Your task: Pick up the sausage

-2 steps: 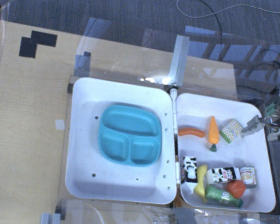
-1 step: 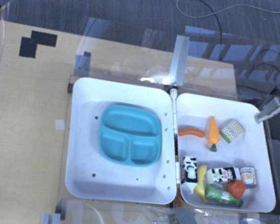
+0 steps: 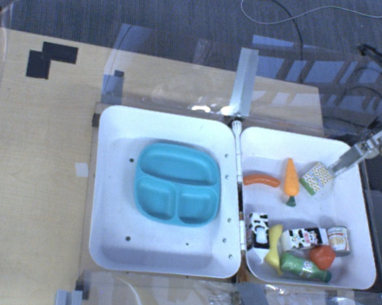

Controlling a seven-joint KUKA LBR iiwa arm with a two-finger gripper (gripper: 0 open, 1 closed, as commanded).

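Observation:
The sausage (image 3: pixel 262 181) is a slim orange-red link lying flat in the upper left part of the right bin (image 3: pixel 369 228), close to the divider between the two bins. Its right end almost touches an orange carrot (image 3: pixel 291 178) that stands lengthwise beside it. Nothing covers the sausage.
A patterned spatula (image 3: pixel 317 177) lies right of the carrot, its grey handle reaching toward the bin's far right corner. Along the near wall sit a cow-print carton (image 3: pixel 257 230), a yellow piece (image 3: pixel 273 247), another carton (image 3: pixel 305 236), a can (image 3: pixel 338 239), a red ball (image 3: pixel 322 256) and a green bottle (image 3: pixel 305 268). The left bin (image 3: pixel 115 173) holds a blue divided plate (image 3: pixel 177 183).

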